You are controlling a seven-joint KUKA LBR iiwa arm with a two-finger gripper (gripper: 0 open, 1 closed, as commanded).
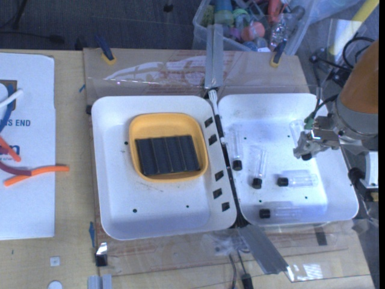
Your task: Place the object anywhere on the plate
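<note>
I see clear vials (296,179) lying near the right bin's (337,206) front edge: light, rigid, slippery; I would grip mid-barrel. The gripper (305,149) hovers above; I cannot tell its state.

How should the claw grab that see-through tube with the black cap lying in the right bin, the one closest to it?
Grip the clear tube across its middle, coming straight down from above. It lies flat, lengthwise left to right, so fingers probably fit best on its long sides, away from the black cap.

Single fixed camera above bench (150,59), angled down over both bins (108,161)
</note>
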